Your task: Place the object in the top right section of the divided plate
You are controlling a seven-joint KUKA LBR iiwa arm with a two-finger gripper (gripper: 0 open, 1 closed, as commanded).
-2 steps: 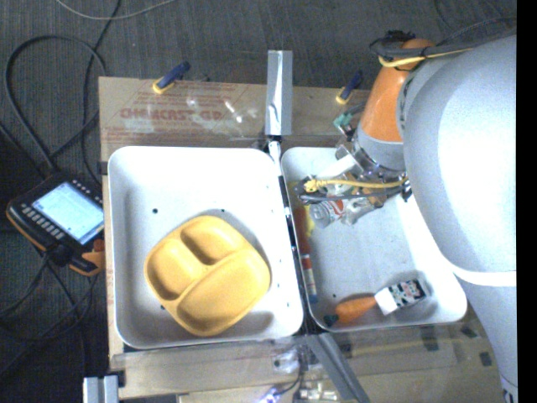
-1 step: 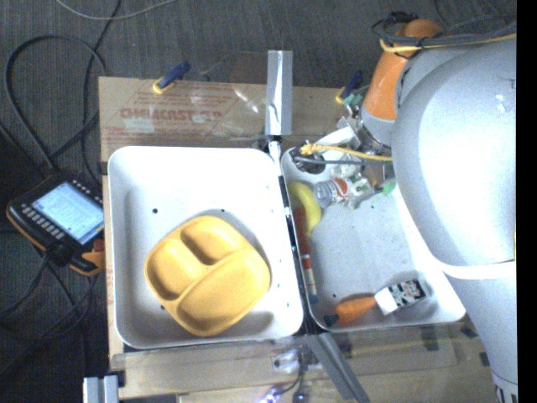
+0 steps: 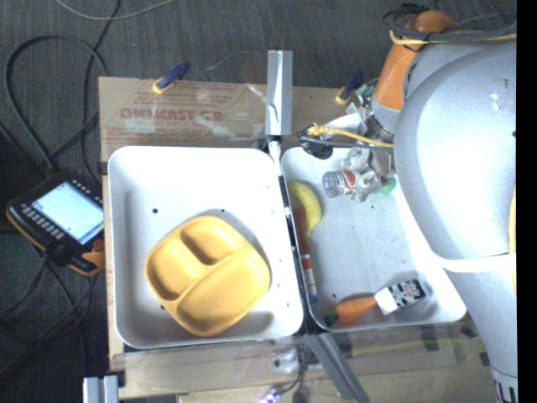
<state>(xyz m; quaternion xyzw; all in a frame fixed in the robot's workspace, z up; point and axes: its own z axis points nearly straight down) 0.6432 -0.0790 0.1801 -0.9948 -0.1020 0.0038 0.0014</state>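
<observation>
Plastic gleams on the yellow divided plate (image 3: pixel 208 273), a rounded three-section dish lying in the left bin (image 3: pixel 134 175). I see the claw (image 3: pixel 362 177) low over the right bin (image 3: pixel 369 250), metallic and tangled with cables; I cannot tell its finger state. Under it sits a small clear bottle (image 3: pixel 336 182). A smooth yellow banana (image 3: pixel 307 205), an orange carrot (image 3: pixel 356 309) and a small printed box (image 3: pixel 401 294) lie nearby.

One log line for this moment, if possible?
gripper: over right bin, at bottle | plate: left bin | carrot: right bin
</observation>
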